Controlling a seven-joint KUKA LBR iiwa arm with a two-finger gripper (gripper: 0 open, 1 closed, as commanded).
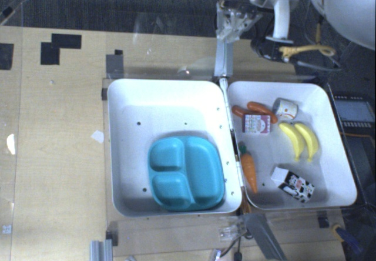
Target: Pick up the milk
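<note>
The milk is a small white carton with black cow patches. It lies on its side near the front of the right bin. My gripper hangs high beyond the bins' far rim, over the seam between them. It is far from the milk, up and to the left in the camera view, and nothing is visible in it.
The right bin also holds a maroon carton, a sausage, a small can, two bananas and a carrot. A blue divided plate lies in the left bin.
</note>
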